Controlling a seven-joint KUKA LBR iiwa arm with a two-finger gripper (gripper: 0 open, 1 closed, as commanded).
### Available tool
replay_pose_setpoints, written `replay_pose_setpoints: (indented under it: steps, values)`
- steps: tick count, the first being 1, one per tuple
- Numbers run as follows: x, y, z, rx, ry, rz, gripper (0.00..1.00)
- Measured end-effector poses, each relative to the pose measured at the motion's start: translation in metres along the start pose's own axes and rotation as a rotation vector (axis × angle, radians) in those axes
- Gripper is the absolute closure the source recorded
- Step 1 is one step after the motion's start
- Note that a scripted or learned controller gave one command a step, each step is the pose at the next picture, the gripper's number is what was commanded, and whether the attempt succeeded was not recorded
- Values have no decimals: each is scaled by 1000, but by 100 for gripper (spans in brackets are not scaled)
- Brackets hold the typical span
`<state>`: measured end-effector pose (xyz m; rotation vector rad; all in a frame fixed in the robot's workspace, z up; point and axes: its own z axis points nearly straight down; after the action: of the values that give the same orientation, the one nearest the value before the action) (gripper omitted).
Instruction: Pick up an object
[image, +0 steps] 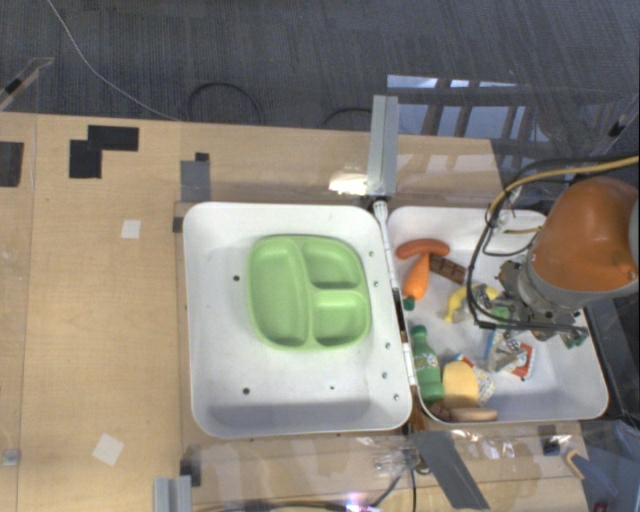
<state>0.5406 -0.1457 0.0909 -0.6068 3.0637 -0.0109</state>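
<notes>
Hovering over the right bin (590, 400), pincer (512, 338) state cannot be told; yellow block (459, 380) just beside it is judged light, stiff, best gripped across flat sides.

gripper (527, 328): under the orange wrist band, fingers hidden, state can't tell
arm (590, 235): cut off at right edge of frame
right bin (560, 408): mid-right floor covered by arm
small items (508, 357) below wrist, lower right: partly hidden, too small to ID
brown object (470, 413) at bin's bottom edge: partly behind yellow block (460, 381)
</notes>
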Motion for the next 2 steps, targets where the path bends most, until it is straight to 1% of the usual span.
replay_pose_setpoints:
  steps: [1, 2]
  values:
    - [-46, 35, 1, -3, 0, 147, 0]
    - [-113, 22, 4, -5, 4, 117, 0]
